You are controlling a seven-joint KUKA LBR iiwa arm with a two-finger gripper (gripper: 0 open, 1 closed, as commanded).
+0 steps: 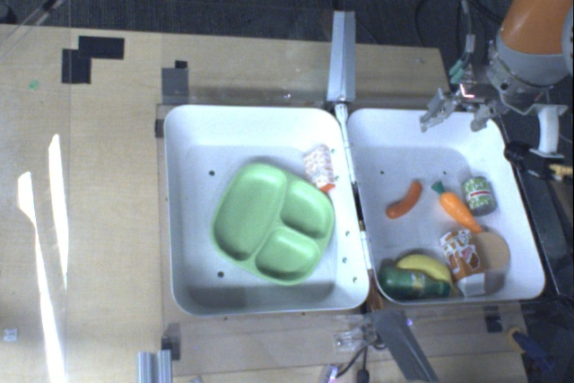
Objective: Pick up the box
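Closest to me, at the near edge of the right bin (525,282), a dark green bottle (414,283) lies on its side with a banana (423,265) touching it. Just right of them is the box (459,254): a small carton, white with red and orange print, lying tilted against a tan round thing (495,252). A carrot (460,210), a sausage (404,199) and a green can (478,195) lie beyond. The gripper (456,108) hovers over the far rim, fingers spread, holding nothing. The left bin (179,193) holds a green divided tray (273,221).

The pale wooden worktop (108,220) carries two shallow white plastic bins, the left bin (184,220) touching the right bin (525,229), with black tape patches (90,56) far left.
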